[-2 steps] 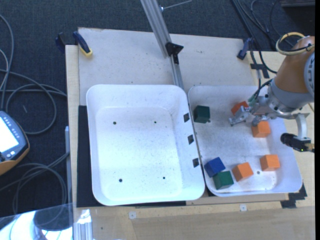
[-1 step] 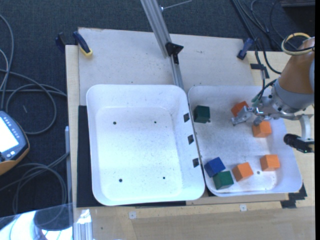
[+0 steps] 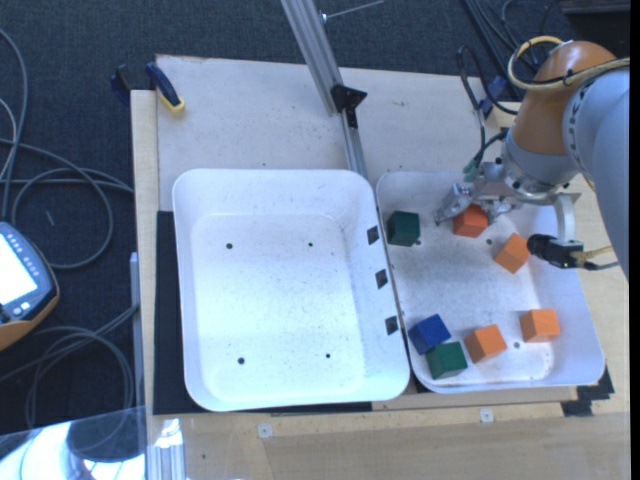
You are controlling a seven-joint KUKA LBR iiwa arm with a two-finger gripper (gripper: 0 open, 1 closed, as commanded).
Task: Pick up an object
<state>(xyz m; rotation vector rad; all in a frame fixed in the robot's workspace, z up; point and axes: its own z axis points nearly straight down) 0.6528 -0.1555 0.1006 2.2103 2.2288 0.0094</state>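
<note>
My gripper (image 3: 470, 206) hangs low over the back of the right bin (image 3: 575, 363), under the grey wrist with its orange band. A red-orange block (image 3: 470, 224) sits right at the gripper's tip, partly covered by it. Whether it is gripped cannot be told. Also in this bin are a dark green block (image 3: 404, 228) at the back left and an orange block (image 3: 512, 253) just right of the gripper. Near the front lie a blue block (image 3: 430, 332), a green block (image 3: 447, 358) and two orange blocks (image 3: 486, 342) (image 3: 540, 324).
The left bin (image 3: 190, 198) lies beside the right one, sharing a raised rim with black clips. A slanted metal pole (image 3: 318, 43) crosses the bench behind the bins. A blue and yellow tool (image 3: 165, 86) lies at the bench's back left corner.
</note>
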